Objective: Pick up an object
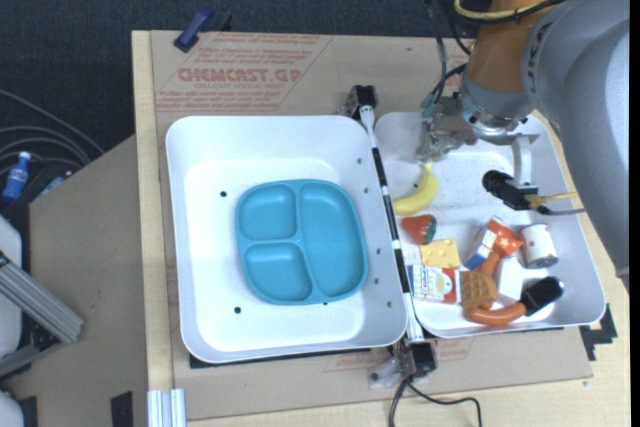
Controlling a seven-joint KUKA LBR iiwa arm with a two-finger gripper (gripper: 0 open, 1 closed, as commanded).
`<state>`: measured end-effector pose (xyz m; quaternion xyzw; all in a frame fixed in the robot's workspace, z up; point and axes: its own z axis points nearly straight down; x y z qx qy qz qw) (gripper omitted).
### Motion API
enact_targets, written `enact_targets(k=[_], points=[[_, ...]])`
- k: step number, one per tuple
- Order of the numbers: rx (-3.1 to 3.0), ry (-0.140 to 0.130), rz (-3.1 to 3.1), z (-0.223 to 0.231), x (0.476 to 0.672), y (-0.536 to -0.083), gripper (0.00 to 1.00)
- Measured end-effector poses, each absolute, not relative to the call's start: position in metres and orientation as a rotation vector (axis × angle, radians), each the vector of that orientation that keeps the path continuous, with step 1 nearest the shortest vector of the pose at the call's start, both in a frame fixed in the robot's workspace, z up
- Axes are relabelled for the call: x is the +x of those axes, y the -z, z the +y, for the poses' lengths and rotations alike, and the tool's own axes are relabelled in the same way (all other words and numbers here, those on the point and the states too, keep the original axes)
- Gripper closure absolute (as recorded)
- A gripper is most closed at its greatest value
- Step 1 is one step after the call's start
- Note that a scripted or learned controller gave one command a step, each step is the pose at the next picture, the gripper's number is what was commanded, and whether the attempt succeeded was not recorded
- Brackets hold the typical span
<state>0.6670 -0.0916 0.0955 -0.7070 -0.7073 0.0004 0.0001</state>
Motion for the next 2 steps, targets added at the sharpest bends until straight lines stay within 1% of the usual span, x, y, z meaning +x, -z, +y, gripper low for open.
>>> enact_targets(k=[1, 2], points=[[-2.221, -0.002, -2.221, -0.092, 0.667, -0.095, 0.00], [-2.221, -0.003, -2.220, -0.096, 0.666, -0.085, 0.00]])
